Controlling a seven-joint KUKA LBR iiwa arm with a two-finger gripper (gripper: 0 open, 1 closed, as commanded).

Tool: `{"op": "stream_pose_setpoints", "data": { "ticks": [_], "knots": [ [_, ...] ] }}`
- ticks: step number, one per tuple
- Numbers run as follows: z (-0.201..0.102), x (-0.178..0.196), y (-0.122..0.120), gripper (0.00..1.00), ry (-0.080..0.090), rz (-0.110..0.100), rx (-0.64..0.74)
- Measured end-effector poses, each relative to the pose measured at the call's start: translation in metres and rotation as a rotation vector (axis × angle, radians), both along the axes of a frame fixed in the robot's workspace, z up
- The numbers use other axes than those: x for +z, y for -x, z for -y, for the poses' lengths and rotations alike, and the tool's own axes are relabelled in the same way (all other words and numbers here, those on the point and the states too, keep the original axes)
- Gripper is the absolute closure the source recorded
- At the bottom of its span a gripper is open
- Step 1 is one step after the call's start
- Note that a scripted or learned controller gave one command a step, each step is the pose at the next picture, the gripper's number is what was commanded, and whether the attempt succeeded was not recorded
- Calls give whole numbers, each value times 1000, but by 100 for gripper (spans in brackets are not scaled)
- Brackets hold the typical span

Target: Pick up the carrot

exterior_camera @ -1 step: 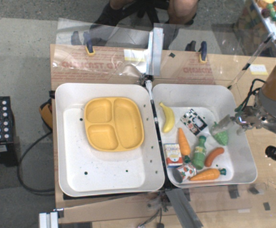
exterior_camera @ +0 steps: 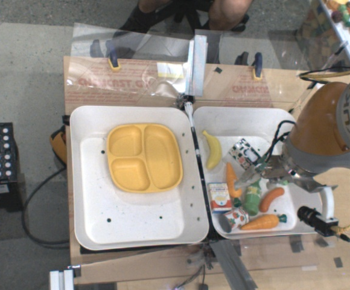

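A fat orange carrot [exterior_camera: 262,223] with a green end lies flat along the front wall of the right bin [exterior_camera: 247,115]. A slimmer orange carrot-like piece [exterior_camera: 230,180] lies lengthwise near the bin's middle left. My gripper [exterior_camera: 251,176] reaches in from the right, low over the middle of the bin. It sits just right of the slim orange piece and above a green item [exterior_camera: 251,199]. Nothing shows in its grasp. The grey and orange arm [exterior_camera: 323,132] covers the bin's right side.
The right bin also holds a banana [exterior_camera: 212,150], a black-and-white packet [exterior_camera: 242,151], a small carton [exterior_camera: 220,197], a red sausage-shaped piece [exterior_camera: 273,198] and a red-and-white item [exterior_camera: 238,218]. The left bin [exterior_camera: 84,174] holds a yellow divided plate [exterior_camera: 145,157].
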State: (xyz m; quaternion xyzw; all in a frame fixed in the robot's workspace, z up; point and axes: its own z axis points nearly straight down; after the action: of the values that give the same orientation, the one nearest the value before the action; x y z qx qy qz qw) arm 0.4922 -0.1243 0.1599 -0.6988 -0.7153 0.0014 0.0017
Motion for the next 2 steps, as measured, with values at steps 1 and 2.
{"op": "stream_pose_setpoints", "data": {
  "ticks": [1, 2],
  "knots": [
    [-37, -56, -18, 0, 3, 11, 443],
    [-24, -41, -22, 100, 30, 30, 425]
  ]
}}
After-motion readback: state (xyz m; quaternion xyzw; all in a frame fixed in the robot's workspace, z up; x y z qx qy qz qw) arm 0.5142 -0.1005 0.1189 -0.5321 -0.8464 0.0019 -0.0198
